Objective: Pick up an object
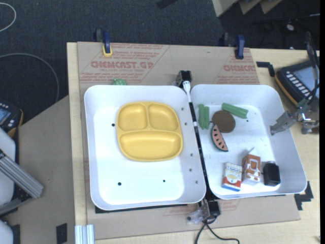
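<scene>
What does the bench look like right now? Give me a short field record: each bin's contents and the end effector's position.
left bin: yellow divided plate
right bin: two green pieces, brown round piece, watermelon slice toy, two small cartons, black block
end effector: over right bin's right edge, nothing seen between its fingers

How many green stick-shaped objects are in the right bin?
2: one upright green stick by the bin's left wall, one slanted green stick above the brown disc.
</scene>
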Tool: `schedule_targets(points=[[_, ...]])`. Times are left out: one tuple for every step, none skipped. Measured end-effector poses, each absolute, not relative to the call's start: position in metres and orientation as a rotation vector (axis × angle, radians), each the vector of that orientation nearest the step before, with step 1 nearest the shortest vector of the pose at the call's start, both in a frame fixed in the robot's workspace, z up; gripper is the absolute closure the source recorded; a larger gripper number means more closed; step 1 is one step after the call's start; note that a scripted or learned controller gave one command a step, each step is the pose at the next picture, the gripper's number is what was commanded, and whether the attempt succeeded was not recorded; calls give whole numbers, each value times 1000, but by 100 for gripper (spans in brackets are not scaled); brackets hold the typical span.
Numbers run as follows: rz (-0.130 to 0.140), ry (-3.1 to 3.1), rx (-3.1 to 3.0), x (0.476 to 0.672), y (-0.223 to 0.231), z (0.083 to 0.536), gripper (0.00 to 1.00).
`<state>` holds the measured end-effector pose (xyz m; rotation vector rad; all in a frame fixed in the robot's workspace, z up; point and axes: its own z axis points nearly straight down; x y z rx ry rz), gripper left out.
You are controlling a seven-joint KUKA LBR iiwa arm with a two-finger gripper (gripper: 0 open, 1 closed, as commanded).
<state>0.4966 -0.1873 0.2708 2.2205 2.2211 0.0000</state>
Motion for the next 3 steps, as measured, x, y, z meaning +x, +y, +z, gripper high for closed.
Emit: schedule_targets(points=[[7, 2214, 2215, 483, -141, 98, 0], [3, 2216, 2219, 481, -140, 105, 100], [9, 2227, 2210, 480, -36, 189, 100]])
